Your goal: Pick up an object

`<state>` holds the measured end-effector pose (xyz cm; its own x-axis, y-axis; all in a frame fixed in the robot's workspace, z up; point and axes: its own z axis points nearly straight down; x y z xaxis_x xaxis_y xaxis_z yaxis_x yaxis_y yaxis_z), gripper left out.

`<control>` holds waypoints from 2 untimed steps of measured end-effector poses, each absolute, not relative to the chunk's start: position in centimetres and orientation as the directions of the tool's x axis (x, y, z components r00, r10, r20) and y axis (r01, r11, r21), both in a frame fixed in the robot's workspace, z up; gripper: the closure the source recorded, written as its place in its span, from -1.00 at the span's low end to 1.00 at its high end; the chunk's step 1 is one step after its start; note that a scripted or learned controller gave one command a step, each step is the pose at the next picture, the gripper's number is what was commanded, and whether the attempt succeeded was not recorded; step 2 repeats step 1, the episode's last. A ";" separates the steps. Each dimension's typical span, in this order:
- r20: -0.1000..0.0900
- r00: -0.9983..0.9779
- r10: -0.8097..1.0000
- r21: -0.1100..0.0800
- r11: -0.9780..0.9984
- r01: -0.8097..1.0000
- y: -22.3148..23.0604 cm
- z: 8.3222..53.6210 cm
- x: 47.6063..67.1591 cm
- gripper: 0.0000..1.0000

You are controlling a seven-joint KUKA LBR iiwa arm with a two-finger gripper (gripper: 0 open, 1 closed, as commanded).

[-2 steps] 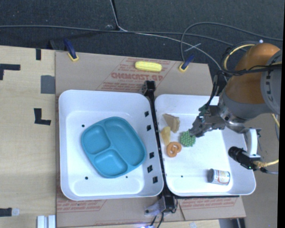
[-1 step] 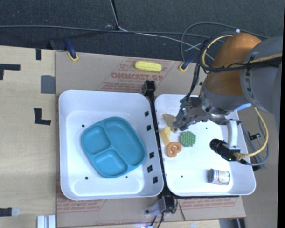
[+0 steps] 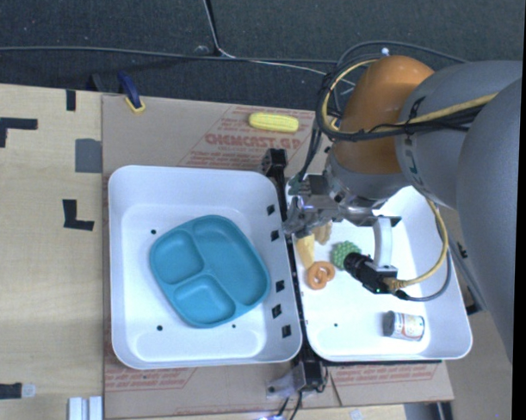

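The right bin [image 3: 431,344] holds a pale yellow wedge [image 3: 306,248], an orange ring-shaped piece [image 3: 319,275], a green broccoli-like toy [image 3: 343,251] and a small can [image 3: 403,324] lying on its side. My gripper [image 3: 304,211] hangs low over the bin's upper left corner, just above the yellow wedge and close to the wall between the bins. The wrist and the orange band [image 3: 383,106] cover the top of this bin. I see nothing clearly held.
The left bin [image 3: 130,192] carries a blue divided plate [image 3: 209,270]. A yellow corn-like toy [image 3: 273,122] lies on the cardboard behind the bins. A black cable end [image 3: 368,273] trails from the arm over the right bin.
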<state>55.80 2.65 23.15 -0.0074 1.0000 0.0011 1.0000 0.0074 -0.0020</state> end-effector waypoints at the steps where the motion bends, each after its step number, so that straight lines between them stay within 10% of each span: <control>1: 0.000 -0.006 1.000 -0.002 0.006 1.000 7.9 21.7 57.4 1.00; 2: 0.000 -0.006 1.000 -0.002 0.006 1.000 7.9 21.7 57.4 1.00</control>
